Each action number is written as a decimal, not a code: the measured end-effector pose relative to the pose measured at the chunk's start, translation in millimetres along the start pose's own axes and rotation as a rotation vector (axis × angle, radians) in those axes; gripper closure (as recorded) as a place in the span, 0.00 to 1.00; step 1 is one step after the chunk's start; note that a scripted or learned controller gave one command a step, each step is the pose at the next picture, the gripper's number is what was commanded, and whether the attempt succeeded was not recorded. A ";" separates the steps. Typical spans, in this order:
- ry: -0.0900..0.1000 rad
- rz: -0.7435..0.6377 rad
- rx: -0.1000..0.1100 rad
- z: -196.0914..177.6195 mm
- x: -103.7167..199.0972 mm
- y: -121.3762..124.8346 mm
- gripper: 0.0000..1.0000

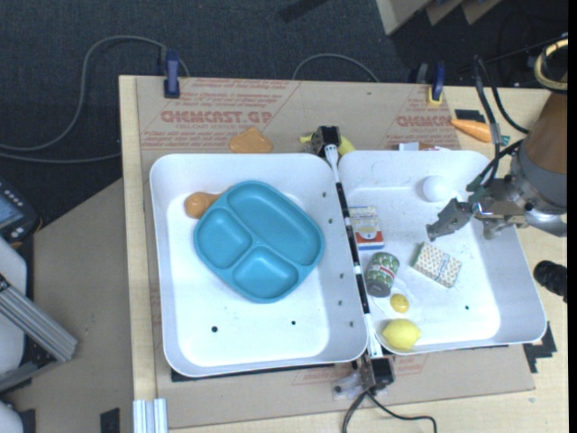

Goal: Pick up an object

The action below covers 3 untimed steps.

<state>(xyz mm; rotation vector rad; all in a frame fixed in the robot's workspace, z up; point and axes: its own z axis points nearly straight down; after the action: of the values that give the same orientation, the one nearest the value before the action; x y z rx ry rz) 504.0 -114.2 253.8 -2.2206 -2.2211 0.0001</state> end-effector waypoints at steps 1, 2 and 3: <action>-0.001 0.000 0.000 161.4 -9.6 42.9 0.00; -0.004 0.005 -0.003 169.6 -70.7 44.1 0.00; -0.005 -0.003 -0.010 167.9 -85.7 126.9 0.00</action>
<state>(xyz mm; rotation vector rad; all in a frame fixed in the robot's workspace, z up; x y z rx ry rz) 630.7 -199.8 85.8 -2.2243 -2.2319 -0.0055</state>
